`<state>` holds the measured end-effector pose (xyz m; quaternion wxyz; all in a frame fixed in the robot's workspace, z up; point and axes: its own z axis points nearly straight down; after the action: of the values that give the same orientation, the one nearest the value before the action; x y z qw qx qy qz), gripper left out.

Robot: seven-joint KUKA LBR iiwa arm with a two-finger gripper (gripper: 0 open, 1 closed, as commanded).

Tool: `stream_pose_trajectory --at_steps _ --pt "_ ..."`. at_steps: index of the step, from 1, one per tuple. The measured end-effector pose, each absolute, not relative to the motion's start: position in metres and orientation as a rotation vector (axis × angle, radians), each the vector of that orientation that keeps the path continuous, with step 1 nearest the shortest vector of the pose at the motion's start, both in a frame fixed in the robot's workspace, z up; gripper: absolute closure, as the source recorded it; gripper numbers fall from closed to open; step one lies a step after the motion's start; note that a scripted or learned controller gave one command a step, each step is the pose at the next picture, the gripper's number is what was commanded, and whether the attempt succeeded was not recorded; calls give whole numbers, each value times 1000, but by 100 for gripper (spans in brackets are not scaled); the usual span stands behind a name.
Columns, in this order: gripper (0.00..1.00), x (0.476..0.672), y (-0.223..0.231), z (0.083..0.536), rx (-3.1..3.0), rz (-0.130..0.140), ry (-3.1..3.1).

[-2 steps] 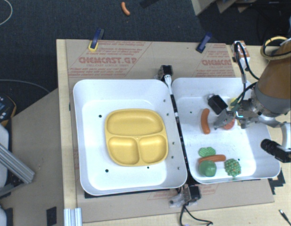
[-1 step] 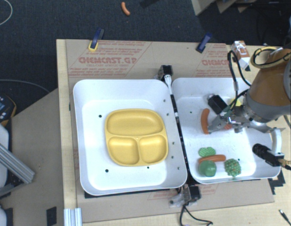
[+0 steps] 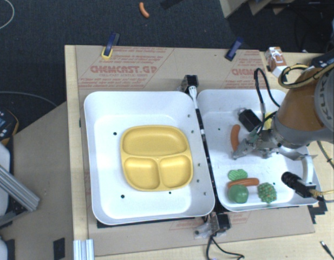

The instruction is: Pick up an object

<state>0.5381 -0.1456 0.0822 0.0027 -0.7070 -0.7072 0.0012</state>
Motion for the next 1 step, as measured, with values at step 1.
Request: stream_pose_trajectory --at_steps 1 --pt "100 539 -146 95 -2223 0 -2220"
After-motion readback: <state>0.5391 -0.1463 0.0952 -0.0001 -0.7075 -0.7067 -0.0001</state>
